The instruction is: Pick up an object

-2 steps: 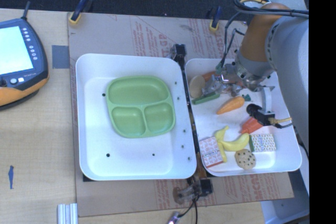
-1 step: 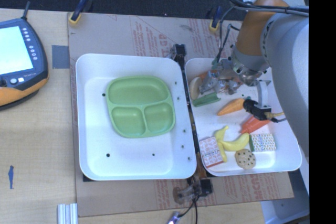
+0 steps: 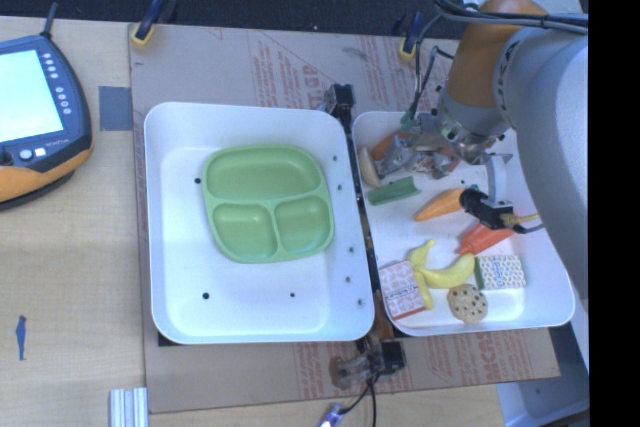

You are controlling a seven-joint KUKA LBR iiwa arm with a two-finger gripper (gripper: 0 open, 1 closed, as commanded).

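The right white bin (image 3: 545,315) holds several small toy foods: a green stick (image 3: 391,192), an orange carrot (image 3: 440,206), a red piece (image 3: 484,239), a yellow banana (image 3: 444,270), a round cookie (image 3: 467,303), a red-and-white packet (image 3: 400,288) and a pale patterned block (image 3: 499,272). My gripper (image 3: 412,155) is down in the far left part of this bin, just above the green stick, beside a tan and orange piece (image 3: 374,159). The wrist hides its fingertips.
The left white bin (image 3: 175,295) carries a green divided plate (image 3: 268,202). A teach pendant (image 3: 35,115) lies on the bench at far left. Clamps (image 3: 148,20) stand at the board's back edge. The arm's grey body (image 3: 560,115) covers the right bin's far right side.
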